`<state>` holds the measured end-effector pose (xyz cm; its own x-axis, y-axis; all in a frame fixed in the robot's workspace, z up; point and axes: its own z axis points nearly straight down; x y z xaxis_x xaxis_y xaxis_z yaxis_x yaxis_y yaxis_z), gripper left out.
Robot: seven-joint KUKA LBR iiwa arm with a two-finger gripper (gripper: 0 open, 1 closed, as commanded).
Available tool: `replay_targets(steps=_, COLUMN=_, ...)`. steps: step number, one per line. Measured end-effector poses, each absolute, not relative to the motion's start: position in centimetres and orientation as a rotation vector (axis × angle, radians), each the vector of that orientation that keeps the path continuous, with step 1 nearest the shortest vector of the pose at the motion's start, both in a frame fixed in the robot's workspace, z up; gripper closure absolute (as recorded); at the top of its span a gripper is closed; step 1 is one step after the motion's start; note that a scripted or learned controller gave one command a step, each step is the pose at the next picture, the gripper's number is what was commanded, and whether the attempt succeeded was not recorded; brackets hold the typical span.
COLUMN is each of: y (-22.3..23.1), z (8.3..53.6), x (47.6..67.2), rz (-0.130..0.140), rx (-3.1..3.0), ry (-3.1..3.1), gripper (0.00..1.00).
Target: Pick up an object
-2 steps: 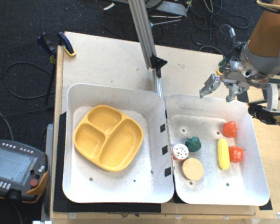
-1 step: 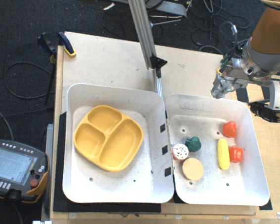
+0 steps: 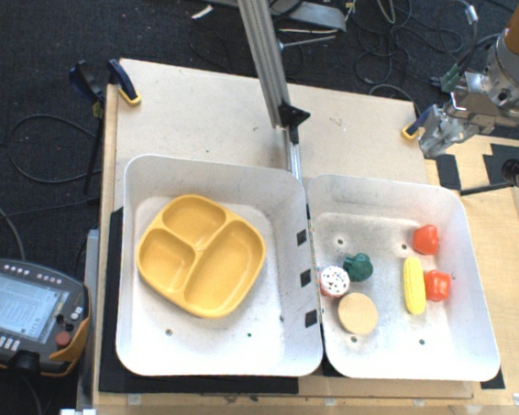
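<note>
The right bin (image 3: 465, 357) holds several small items: a yellow corn-like piece (image 3: 413, 284), a red piece (image 3: 427, 238) above it, another red piece (image 3: 437, 285) to its right, a dark green lump (image 3: 358, 267), a white speckled ball (image 3: 333, 280) and a tan round disc (image 3: 357, 314). My gripper (image 3: 440, 131) hangs high at the upper right, above the bench behind the right bin's far edge, well apart from all the items. Nothing shows between its fingers.
The left bin (image 3: 134, 345) holds a yellow divided plate (image 3: 201, 255). A slanted metal pole (image 3: 269, 51) rises from the seam between the bins. Yellow clamps (image 3: 125, 86) sit at the bench's back corners. A teach pendant (image 3: 18, 315) lies at the lower left.
</note>
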<state>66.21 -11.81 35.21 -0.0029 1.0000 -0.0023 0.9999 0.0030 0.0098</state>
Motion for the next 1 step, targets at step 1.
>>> replay_targets(steps=1, y=-12.42, z=21.00, x=67.48, rz=-0.008, rx=2.226, ry=2.225, gripper=1.00)
